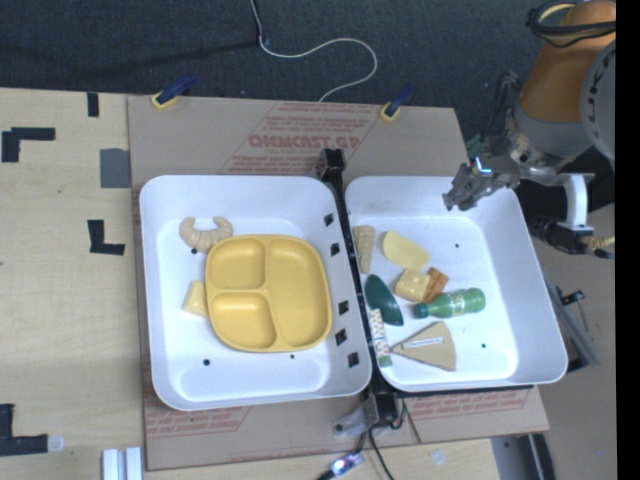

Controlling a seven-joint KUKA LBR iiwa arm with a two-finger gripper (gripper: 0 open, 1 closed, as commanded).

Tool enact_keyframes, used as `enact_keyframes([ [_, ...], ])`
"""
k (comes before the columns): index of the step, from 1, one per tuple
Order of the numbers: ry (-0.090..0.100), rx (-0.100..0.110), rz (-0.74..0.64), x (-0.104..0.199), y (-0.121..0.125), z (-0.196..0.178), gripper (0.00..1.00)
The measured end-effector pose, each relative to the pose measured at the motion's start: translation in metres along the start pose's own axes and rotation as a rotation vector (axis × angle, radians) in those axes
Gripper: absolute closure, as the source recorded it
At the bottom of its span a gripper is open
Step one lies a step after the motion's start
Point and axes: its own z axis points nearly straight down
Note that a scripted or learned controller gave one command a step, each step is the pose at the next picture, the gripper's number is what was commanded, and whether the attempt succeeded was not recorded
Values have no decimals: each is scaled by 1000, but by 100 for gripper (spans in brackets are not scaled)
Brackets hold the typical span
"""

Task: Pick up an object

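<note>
Where the gripper [466, 194] hangs over the upper right rim of the right bin [520, 353], its tip is too dark and small to read. Cardboard [290, 138] covers the bench beneath both bins. At centre left, the left bin [165, 298] holds a yellow divided plate [268, 292]. Clustered at the right bin's left side lie a green bottle [452, 303], a dark green piece [383, 298] and a tan wedge [428, 348].

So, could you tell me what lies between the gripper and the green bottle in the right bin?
In the camera view, only bare white bin floor separates the gripper from the green bottle.
</note>
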Motion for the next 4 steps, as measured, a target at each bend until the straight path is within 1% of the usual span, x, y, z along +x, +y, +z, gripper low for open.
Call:
enact_keyframes([
  [1,2,2,-6,60,13,-7,100],
  [2,2,5,-5,119,16,6,100],
  [3,0,3,-1,114,20,-3,100],
  [4,-1,5,2,97,18,11,100],
])
